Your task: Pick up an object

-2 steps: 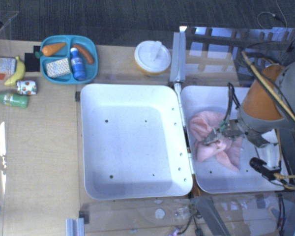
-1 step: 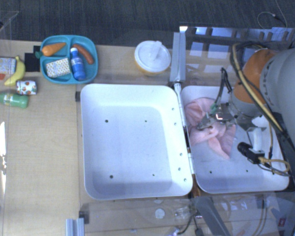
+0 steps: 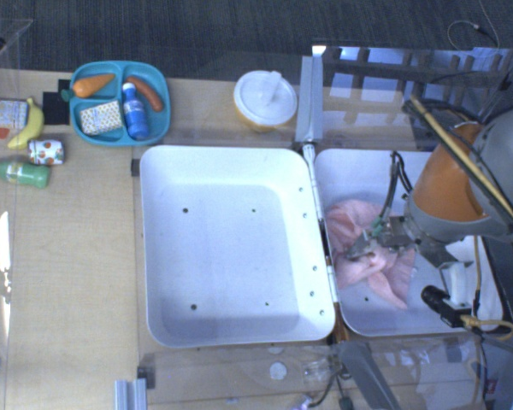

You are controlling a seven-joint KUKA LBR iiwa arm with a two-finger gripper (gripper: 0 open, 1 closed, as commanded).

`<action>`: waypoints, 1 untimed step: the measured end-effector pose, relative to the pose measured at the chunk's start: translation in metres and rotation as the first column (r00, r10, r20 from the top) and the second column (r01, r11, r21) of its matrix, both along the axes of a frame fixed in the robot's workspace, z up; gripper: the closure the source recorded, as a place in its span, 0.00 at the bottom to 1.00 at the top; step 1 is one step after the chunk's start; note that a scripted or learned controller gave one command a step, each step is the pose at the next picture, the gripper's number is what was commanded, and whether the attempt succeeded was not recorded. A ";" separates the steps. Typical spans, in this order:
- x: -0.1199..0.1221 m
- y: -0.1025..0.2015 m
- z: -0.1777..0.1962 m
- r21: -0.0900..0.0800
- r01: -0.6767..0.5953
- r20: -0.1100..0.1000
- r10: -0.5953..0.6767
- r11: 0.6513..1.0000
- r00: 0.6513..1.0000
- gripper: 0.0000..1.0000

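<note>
A pale wooden bench [image 3: 68, 272] carries two shallow white bins; the left bin [image 3: 231, 246] sits at nine o'clock of the right bin [image 3: 359, 314]. In the right bin lies a crumpled pink cloth [image 3: 352, 229] (soft, folded on itself). The gripper [image 3: 363, 248] is down on it, at nine o'clock from the grey arm [image 3: 462, 195]; whether it pinches the cloth I cannot tell.

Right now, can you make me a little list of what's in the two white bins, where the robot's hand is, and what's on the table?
left bin: nothing seen inside
right bin: a crumpled pink cloth
gripper: down over the pink cloth
holding anything: cannot tell
arm: reaches in from the right, orange band above the wrist
blue tray: toy food and a small bottle
beside the tray: white lidded bowl
</note>
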State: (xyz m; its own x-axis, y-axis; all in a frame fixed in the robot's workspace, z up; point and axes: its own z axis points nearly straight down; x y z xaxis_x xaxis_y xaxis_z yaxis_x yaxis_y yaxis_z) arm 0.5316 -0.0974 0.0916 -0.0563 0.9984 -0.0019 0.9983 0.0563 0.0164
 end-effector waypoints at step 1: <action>0.003 0.001 0.012 0.000 -0.002 0.007 0.002 1.000 1.000 1.00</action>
